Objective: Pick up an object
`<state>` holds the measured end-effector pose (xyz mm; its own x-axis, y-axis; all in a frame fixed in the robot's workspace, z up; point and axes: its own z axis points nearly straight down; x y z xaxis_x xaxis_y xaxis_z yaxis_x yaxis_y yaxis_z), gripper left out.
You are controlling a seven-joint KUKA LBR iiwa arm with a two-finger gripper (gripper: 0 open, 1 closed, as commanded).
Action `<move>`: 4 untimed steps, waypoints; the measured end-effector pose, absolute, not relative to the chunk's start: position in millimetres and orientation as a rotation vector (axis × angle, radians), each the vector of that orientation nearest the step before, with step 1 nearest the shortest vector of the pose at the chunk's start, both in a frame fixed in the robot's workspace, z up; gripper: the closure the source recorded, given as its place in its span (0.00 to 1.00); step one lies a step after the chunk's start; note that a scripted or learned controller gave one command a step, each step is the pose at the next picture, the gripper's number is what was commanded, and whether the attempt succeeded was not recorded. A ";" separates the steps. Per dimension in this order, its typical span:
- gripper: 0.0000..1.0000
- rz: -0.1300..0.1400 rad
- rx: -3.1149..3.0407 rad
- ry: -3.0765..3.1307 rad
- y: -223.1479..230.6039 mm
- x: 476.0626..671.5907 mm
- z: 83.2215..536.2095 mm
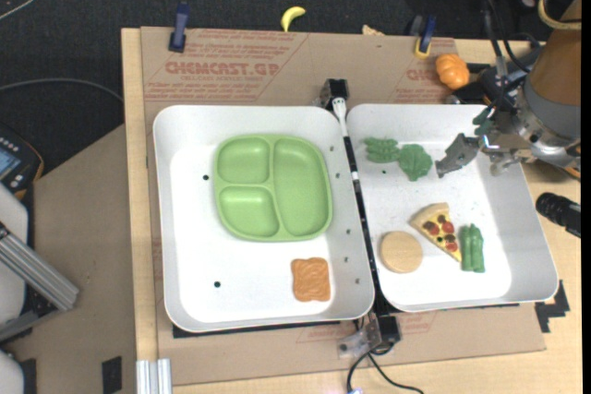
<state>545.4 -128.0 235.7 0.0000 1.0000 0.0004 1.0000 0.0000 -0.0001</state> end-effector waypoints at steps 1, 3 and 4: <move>0.00 0.012 -2.215 -2.207 -128.4 491.2 95.6; 1.00 -0.003 -2.234 -2.228 -216.8 573.3 143.9; 1.00 -0.022 -2.218 -2.244 -111.0 555.1 304.6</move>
<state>555.1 -111.0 304.6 -0.0119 0.9999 0.0002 0.9997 0.0119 0.0194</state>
